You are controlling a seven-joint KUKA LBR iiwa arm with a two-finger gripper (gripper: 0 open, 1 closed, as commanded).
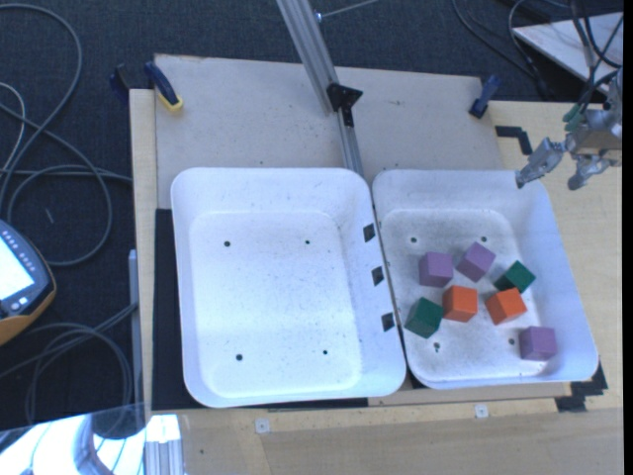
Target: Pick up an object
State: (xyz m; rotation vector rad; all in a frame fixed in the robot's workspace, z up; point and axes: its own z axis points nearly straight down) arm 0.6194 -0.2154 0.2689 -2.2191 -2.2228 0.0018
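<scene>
The gripper [558, 164] sits at the right edge of the view, above the far right corner of the right bin [564, 265]. Its two fingers are spread wide apart, one toward the bin corner and the other farther right. Nothing lies between them.

The right bin holds seven blocks, all grouped in the near half of its floor:
- A purple block [435, 268] lies left of centre.
- A second purple block [478, 260] lies just beside it to the right.
- A dark green block [515, 277] lies near the right wall.
- An orange block [460, 303] sits in the middle of the group, just beside the first purple block.
- A second orange block [506, 305] lies to its right, touching or almost touching the dark green block.
- A second green block [425, 318] lies at the left of the group, close to the first orange block.
- A third purple block [538, 342] lies apart from the others, near the near right corner.

All blocks are well apart from the gripper.

The left bin [198, 265] stands beside the right bin, with their inner rims touching. A metal rail [312, 43] runs at a slant from the top of the view down to the gap between the bins. Blue clamps [163, 85] hold the board at the far corners.
</scene>
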